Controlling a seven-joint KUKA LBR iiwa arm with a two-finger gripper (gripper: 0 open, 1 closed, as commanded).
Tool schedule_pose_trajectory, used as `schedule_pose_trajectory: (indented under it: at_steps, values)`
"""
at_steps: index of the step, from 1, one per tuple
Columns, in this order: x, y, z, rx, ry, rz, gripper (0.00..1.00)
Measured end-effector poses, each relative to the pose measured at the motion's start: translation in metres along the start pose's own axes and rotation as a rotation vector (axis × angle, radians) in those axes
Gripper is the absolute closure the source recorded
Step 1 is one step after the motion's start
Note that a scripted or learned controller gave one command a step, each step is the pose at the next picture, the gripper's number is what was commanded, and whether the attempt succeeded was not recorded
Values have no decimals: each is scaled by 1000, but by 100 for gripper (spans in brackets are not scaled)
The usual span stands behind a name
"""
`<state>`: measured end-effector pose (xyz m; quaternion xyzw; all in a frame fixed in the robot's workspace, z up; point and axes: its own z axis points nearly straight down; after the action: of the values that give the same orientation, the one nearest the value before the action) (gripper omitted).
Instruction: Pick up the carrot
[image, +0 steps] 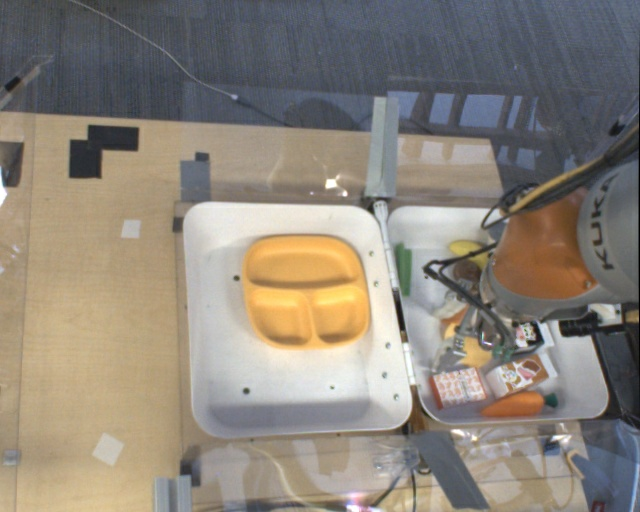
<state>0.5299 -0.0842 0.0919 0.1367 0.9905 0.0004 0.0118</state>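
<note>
your grey arm with its orange band (540, 255) reaches in from the right and hangs over the right-hand shallow white bin (597, 395). the two-finger metal gripper (470, 342) sits low in the middle of that bin, among clutter. whether the tool is wide, narrow or holding something you cannot tell from this slant; wrist and cables crowd it.

the small orange carrot with a green tip (517, 405) lies on its side along the near wall of the right bin, green end toward the right. it is below and right of the gripper, near it but apart, with nothing gripping it.

just above the carrot you have two small printed cartons: a red-patterned one (458, 386) to the left, a white-and-red one (521, 375) to the right. the second lies just beside the carrot, possibly touching.

a yellow curved item, banana-like (466, 248), shows at the far side of the bin, partly under the wrist. a slim green stick-shaped object (403, 268) lies along the bin's left wall.

the left-hand shallow white bin (210, 330) holds a yellow plastic tray with three compartments (304, 290), roughly centred, well apart from the carrot.
</note>
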Motion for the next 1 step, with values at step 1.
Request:
schedule_pose_trajectory:
  at_steps: [1]
  values:
    - [-12,2,0,2,3,-80,0]
